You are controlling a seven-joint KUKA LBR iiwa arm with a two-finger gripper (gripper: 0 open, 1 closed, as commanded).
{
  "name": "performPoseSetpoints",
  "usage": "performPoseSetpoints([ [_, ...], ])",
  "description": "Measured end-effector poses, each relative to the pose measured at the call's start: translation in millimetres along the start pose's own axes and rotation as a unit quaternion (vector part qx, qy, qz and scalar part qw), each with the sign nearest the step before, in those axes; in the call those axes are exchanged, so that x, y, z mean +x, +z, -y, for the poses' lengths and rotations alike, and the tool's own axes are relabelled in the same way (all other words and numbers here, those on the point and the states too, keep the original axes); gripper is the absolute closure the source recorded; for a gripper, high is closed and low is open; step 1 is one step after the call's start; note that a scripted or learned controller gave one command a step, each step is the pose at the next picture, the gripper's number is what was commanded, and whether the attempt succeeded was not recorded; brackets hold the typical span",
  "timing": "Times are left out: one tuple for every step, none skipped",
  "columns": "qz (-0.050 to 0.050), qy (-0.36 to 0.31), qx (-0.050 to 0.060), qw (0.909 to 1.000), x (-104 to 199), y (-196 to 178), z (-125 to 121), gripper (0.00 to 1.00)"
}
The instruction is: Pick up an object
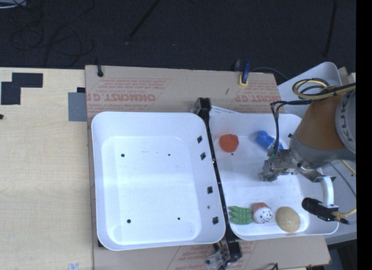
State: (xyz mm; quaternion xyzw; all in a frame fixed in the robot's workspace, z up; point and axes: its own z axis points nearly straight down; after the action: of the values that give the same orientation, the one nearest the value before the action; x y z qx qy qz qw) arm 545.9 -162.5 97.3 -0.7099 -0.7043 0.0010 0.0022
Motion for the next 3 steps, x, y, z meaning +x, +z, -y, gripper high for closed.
performPoseSetpoints([
  [-0.001,0.002,0.001,1.0000,-0.8,-9.3,0.6,1.00],
  [-0.001,0.005,0.002,1.0000,-1.7,-18.8,1.0,1.00],
  [-0.001,0.008,0.003,1.0000,-2.3,-28.0,1.4,1.00],
])
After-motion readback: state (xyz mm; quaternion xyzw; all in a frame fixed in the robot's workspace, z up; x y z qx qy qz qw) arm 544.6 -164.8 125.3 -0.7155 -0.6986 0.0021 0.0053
